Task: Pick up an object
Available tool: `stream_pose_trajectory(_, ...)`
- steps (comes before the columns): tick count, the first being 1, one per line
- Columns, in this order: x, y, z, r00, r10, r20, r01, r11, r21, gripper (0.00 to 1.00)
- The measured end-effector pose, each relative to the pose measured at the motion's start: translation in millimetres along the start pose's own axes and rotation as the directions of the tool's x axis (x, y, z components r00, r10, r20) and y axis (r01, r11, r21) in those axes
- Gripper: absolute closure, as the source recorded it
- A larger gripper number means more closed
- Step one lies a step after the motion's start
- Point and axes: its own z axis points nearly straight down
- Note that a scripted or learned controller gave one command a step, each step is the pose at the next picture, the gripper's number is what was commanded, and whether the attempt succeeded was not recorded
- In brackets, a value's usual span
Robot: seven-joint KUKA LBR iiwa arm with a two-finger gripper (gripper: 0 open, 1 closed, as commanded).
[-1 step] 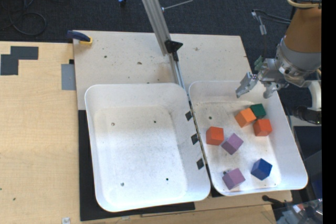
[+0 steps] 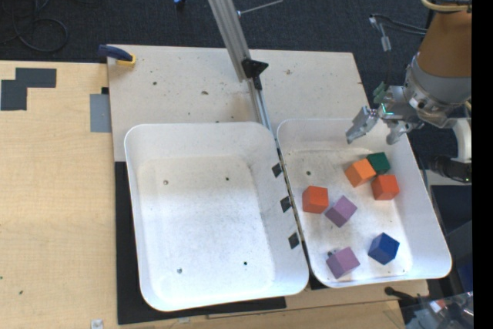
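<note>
The right bin (image 2: 431, 239) holds several small blocks: an orange one (image 2: 359, 172), a dark green one (image 2: 378, 162), two red-orange ones (image 2: 385, 186) (image 2: 314, 199), two purple ones (image 2: 340, 210) (image 2: 343, 261) and a blue one (image 2: 384, 248). My gripper (image 2: 377, 129) hangs over the bin's far edge, above and just behind the orange and green blocks. Its fingers (image 2: 359, 126) are spread apart with nothing between them.
The left bin (image 2: 154, 158) lies beside the right one, with black clips along the shared wall. A slanted aluminium post (image 2: 225, 8) rises behind the bins. A blue and yellow clamp (image 2: 117, 54) sits at the board's far left corner.
</note>
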Motion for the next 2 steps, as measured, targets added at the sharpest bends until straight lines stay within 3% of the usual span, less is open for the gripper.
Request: stream_pose_trajectory(2,-3,0,94,1.0,0.001,0.0,-0.001,1.0,0.005,0.0)
